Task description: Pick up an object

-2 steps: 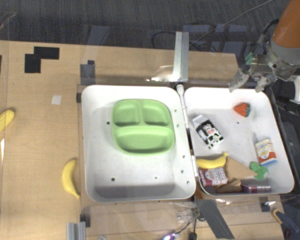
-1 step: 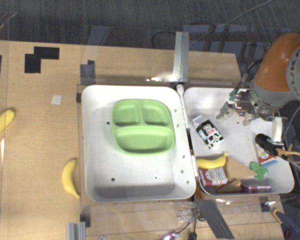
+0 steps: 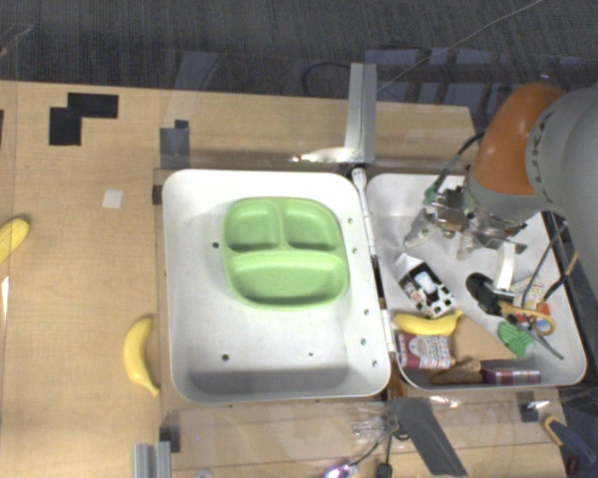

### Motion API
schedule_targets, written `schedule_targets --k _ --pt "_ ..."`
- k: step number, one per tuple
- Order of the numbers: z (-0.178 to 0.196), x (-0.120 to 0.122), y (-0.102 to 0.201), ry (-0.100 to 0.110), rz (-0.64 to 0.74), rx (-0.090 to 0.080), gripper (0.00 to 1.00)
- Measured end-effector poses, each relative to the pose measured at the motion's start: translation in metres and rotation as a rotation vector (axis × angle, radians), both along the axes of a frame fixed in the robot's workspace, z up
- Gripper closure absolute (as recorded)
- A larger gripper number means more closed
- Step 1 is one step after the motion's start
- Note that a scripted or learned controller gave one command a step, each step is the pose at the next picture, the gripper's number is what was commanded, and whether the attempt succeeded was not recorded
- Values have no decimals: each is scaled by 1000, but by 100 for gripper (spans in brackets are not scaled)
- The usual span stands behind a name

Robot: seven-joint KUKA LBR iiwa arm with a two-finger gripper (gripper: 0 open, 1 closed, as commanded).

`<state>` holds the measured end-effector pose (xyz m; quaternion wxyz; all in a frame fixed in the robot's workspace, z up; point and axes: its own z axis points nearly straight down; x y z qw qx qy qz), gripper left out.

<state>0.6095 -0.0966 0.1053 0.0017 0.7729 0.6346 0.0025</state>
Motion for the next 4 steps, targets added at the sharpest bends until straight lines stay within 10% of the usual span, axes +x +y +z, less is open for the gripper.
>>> schedule_targets --k 1,2,3,4 --pt "69 -17 -6 0 16 -1 0" --pt "-15 -38 7 -8 34 -1 0" --pt "-2 -35 9 -16 35 1 100" --pt "-2 -35 9 -16 35 1 0"
